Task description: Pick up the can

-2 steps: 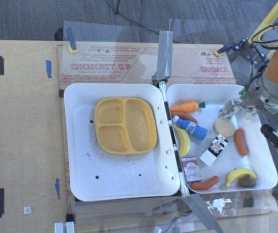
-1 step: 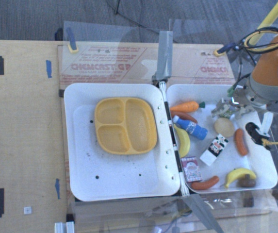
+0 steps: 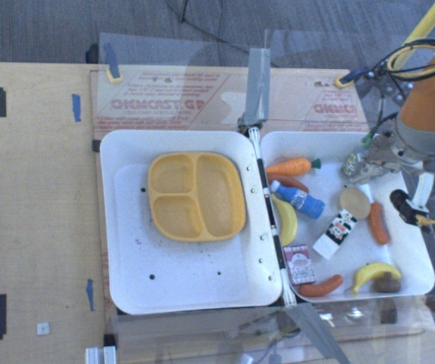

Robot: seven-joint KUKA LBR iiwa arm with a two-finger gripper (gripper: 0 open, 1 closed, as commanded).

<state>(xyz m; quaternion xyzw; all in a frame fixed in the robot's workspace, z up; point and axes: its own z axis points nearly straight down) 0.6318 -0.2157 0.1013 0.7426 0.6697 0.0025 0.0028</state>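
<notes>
The can (image 3: 354,202) appears as a round tan disc, seen from above, in the right bin (image 3: 422,275), just right of its middle. My gripper (image 3: 360,167) is a grey metal piece hanging over the bin's upper right part, just behind the can, at the end of the arm with the orange band (image 3: 427,106). The view does not show whether it touches the can. Nothing visible is held in it.
Around the can lie a white carton (image 3: 335,233), a blue bottle (image 3: 299,200), a carrot (image 3: 290,166), sausages (image 3: 379,223), two bananas (image 3: 374,273) and a red box (image 3: 299,264). The left bin (image 3: 126,279) holds a yellow divided plate (image 3: 196,196). Cables hang at the right.
</notes>
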